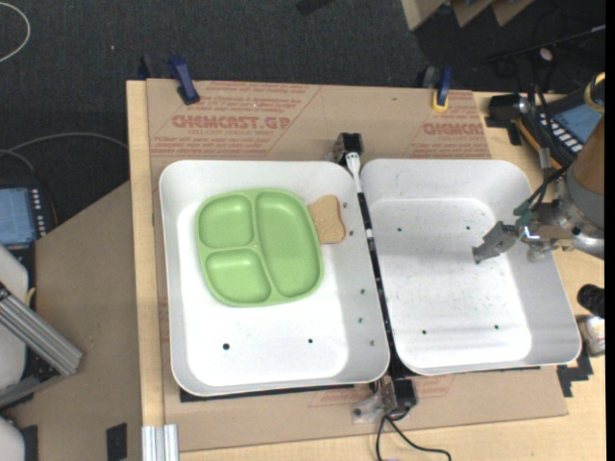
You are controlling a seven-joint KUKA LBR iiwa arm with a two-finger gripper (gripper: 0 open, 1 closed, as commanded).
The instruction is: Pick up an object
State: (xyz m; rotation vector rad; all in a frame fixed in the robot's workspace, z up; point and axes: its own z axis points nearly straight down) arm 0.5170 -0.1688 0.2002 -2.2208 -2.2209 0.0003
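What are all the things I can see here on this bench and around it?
Bins: two, white, side by side on the bench.
Divided plate: one, light green, three compartments, in the left bin.
Flat tan piece: one, tan, in the left bin, touching the plate's right edge.
Clamps: two, blue, on the bench's far edge.
Board: one, brown with red lettering, under the bins.
Arm: one, grey, entering from the right.
Tool: one, grey, over the right bin.

2 white bins, gripper over the right one

Green 3-compartment plate (258, 247) and tan slice (328, 219) lie touching in left bin (192, 353); gripper (500, 241) hangs above right bin (461, 344).
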